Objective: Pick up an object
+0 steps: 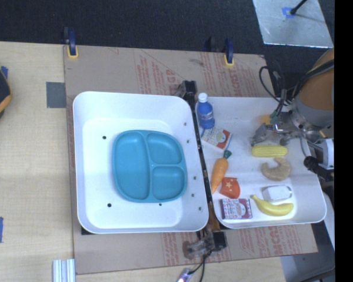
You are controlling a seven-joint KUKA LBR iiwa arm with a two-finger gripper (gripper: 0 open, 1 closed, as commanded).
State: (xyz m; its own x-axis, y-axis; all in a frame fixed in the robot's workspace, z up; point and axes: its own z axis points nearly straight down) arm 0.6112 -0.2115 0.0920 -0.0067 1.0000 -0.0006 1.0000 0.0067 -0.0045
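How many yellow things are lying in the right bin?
2. A corn cob lies near the bin's far right side, close to the gripper. A banana lies at the near right corner, just beside a small white item.

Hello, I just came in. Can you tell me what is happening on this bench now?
A robot arm reaches in from the right, its gripper low over the right bin, just above the corn cob. Nothing is lifted yet. The bottle, carrot and banana lie in that bin too. The left bin holds a blue divided plate.
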